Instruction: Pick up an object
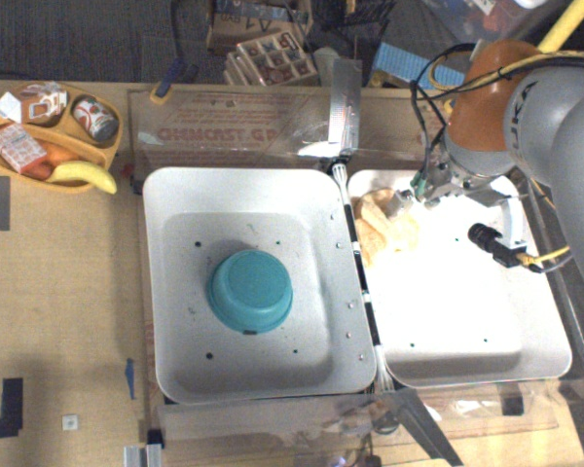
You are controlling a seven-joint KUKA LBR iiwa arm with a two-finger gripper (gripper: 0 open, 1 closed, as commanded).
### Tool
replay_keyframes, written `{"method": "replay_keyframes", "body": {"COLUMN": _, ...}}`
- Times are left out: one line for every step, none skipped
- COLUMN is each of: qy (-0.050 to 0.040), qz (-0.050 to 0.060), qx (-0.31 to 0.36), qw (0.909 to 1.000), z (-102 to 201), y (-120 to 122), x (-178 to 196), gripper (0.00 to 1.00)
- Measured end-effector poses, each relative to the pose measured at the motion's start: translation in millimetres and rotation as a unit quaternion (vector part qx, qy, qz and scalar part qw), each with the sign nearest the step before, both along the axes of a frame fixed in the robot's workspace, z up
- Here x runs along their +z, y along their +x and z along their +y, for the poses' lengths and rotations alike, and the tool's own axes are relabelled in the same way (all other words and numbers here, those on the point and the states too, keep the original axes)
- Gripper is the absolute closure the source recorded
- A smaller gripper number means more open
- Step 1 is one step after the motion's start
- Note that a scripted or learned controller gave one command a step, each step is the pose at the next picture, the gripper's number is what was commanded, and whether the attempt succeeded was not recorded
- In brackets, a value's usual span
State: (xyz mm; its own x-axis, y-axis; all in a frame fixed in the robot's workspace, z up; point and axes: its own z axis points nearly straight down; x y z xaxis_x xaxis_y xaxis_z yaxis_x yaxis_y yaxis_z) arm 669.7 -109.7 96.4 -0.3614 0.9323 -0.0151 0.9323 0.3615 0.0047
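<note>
My arm (526, 115) reaches in from the right, grey with its orange band above the wrist, and my end effector (420, 189) sits low over the far left corner of the right bin (487, 348). Whether it is apart or together I cannot tell; the wrist and its cables hide that part from above. Just beside the end effector, on its left and a little nearer the camera, lies a pale, crumpled, cloth-like thing (384, 224) against the right bin's left wall; its upper edge seems to meet the tip of my end effector, but I cannot see any of it gripped. A small black part with a yellow cable (494, 242) hangs over the same bin, to the right of the cloth and apart from it. In the left bin (175, 212), well away from my end effector, a teal bowl (251, 290) lies upside down near the middle. Out on the counter (58, 309), at the far left corner, a yellow tray (5, 159) holds a banana (86, 174), a small box and other toy food. A clear plastic sheet (234, 129) lies behind the left bin.
</note>
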Motion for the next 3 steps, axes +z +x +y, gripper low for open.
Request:
{"method": "replay_keyframes", "body": {"qy": 0.0, "qz": 0.001, "qx": 0.013, "qw": 0.9999, "z": -0.5, "y": -0.2, "x": 0.0, "gripper": 0.0}}
{"method": "replay_keyframes", "body": {"qy": -0.0006, "qz": 0.001, "qx": 0.02, "qw": 0.9998, "z": 0.2, "y": -0.6, "x": 0.0, "gripper": 0.0}}
{"method": "replay_keyframes", "body": {"qy": 0.0058, "qz": 0.003, "qx": -0.019, "qw": 0.9998, "z": 66.2, "y": -1.9, "x": 90.1, "gripper": 0.0}}
